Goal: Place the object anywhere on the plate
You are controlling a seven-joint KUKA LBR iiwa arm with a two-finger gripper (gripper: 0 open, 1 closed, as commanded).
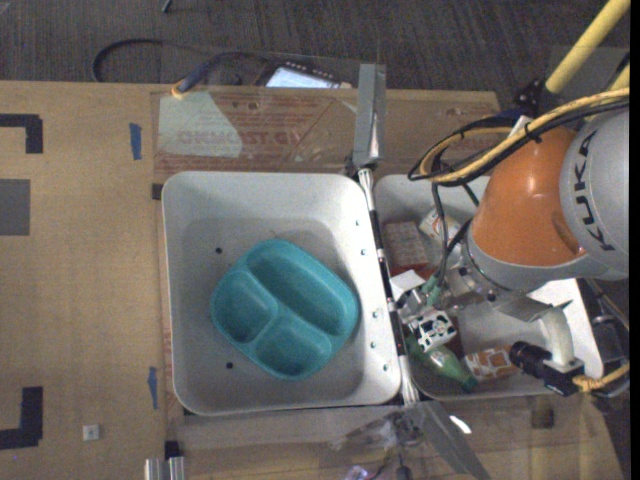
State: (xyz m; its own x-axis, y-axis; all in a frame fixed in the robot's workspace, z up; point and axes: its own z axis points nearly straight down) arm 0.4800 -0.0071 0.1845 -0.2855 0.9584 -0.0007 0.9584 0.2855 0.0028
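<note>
Teal plate (285, 309), three compartments, sits tilted in the left bin (190, 208), roughly centre, nothing on it. Arm (540, 213) comes in from the right and hangs over the right bin (400, 190), orange band and grey wrist covering most of that bin. Gripper (432, 323) is down low at the right bin's left side, just beside the divider between the bins, over a clutter of small things. Can't tell how far the fingers are spread or whether anything is between them: the wrist and the clutter hide that. Under and around it: a green bottle-like item (452, 368) lying on its side near the front wall, a small orange-brown packet (490, 364) just right of it, a reddish-brown flat packet (406, 243) further back. Which one is the object to place, can't tell; all of them are in the right bin, well apart from the plate. Bins sit on a tan table (80, 268) with blue tape marks.
</note>
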